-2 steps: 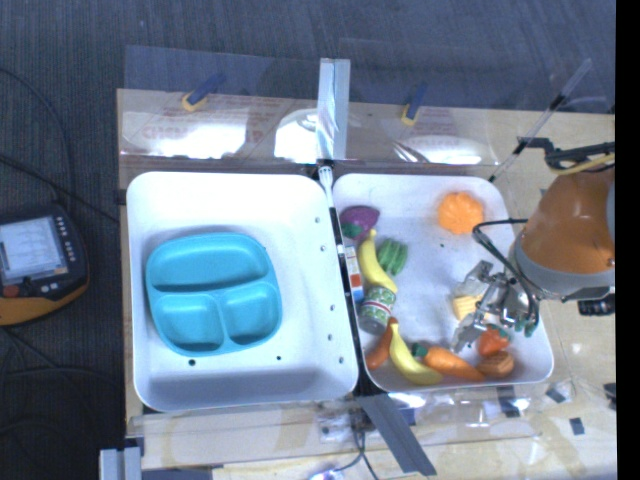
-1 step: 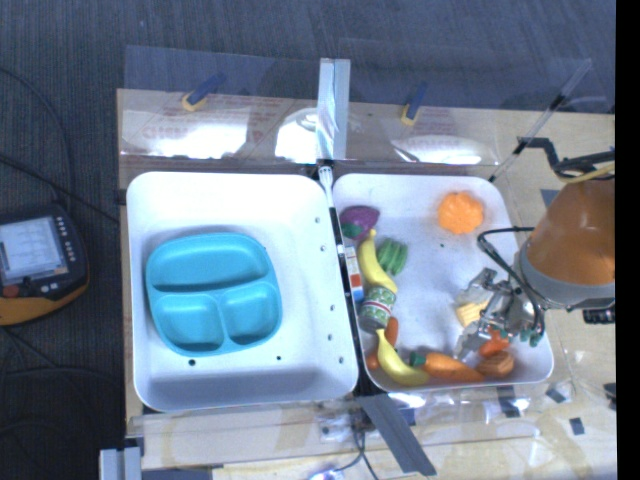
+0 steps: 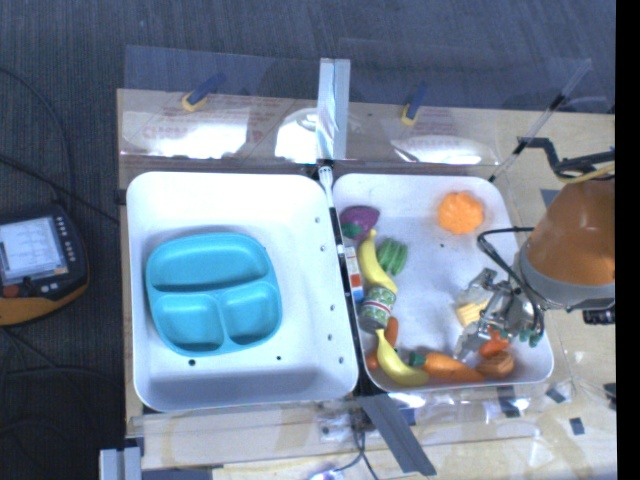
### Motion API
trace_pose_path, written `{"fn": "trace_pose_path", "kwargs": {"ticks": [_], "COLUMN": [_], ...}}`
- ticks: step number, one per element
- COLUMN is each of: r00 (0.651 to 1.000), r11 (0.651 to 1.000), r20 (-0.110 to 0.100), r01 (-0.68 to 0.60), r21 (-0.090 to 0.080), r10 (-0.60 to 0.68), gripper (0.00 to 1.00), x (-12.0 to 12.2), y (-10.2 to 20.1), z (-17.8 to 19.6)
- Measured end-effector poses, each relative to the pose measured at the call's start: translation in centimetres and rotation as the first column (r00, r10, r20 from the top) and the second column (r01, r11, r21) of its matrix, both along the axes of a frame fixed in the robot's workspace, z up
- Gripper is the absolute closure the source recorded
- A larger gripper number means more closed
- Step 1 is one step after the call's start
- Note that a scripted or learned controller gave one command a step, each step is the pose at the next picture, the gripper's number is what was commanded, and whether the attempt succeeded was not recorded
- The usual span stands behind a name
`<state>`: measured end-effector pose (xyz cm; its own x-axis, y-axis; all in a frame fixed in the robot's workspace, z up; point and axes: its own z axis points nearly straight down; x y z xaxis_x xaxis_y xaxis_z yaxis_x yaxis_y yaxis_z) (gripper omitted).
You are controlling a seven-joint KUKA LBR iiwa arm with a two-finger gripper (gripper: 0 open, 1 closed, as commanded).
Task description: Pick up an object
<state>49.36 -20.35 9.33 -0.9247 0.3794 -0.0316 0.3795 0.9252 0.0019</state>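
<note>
The left bin [image 3: 170,193] is shallow, white, with rounded corners, and it holds one thing: a blue plastic tray [image 3: 212,290] with three compartments, smooth and a little glossy, lying flat near the middle.

The right bin [image 3: 420,193] is of the same white plastic and holds toy food. Along its left wall, from the far end to the near end, lie a purple eggplant [image 3: 360,216], a yellow banana [image 3: 370,264] with a green ridged vegetable [image 3: 393,256] just beside it, and a small can [image 3: 376,308] with a label, tilted. At the near edge a second banana [image 3: 393,362] curves along the wall, and an orange carrot [image 3: 452,365] touches its end. Near the far right corner an orange pumpkin-like fruit [image 3: 461,212], round and ribbed, sits well apart from the others.

The gripper [image 3: 487,330] is low in the near right corner, over a pale yellow piece [image 3: 468,313] and a small red-orange item [image 3: 493,347]. Whether it is released or clenched I cannot tell; metal parts and cables hide this. Above it is the arm's orange band [image 3: 575,233].
</note>
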Motion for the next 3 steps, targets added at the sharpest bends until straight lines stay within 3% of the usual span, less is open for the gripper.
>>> {"fn": "trace_pose_path", "kwargs": {"ticks": [1,2,3], "r00": [1.0,1.0,0.948], "r11": [1.0,1.0,0.948], "r20": [-0.014,0.01,-0.027], "r01": [0.006,0.009,0.318], "r21": [0.002,-0.003,0.011], "r10": [-0.006,-0.008,-0.318], "gripper": [0.0,0.0,0.0], "x": [1.5,0.2,5.5], "y": [1.7,3.7,9.4], "z": [-0.2,0.2,2.2]}}
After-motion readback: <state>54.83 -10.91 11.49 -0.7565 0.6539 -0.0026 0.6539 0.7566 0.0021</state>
